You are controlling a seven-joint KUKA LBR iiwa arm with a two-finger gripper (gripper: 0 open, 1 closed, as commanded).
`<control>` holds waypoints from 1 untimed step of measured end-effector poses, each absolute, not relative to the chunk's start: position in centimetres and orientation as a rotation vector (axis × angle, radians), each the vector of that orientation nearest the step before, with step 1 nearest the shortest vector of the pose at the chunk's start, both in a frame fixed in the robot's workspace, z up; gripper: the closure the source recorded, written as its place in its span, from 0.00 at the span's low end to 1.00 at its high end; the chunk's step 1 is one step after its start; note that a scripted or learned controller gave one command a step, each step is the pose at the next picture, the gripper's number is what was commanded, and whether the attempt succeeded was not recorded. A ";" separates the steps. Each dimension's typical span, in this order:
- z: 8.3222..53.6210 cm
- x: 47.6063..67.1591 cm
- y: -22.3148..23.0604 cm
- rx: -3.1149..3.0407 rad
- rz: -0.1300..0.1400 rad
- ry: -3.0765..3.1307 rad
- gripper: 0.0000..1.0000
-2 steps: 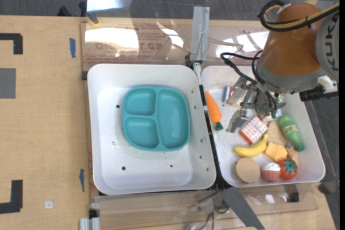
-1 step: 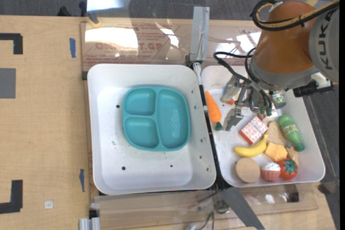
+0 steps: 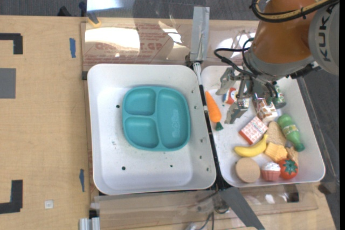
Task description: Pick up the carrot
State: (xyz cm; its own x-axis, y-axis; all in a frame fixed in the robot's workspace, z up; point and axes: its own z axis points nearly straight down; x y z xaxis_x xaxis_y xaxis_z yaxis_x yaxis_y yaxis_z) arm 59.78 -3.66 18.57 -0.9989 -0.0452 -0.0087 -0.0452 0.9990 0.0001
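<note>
Carrot (image 3: 213, 107), against the right bin's (image 3: 312, 132) wall at nine o'clock; gripper (image 3: 241, 98) alongside, jaws' state we could not tell; we judged the wall might block a finger.

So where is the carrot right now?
The carrot lies in the right bin, along its left wall by the divider, just left of the gripper.
</note>
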 end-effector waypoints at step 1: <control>11.2 59.1 -9.4 -0.070 0.001 3.144 0.00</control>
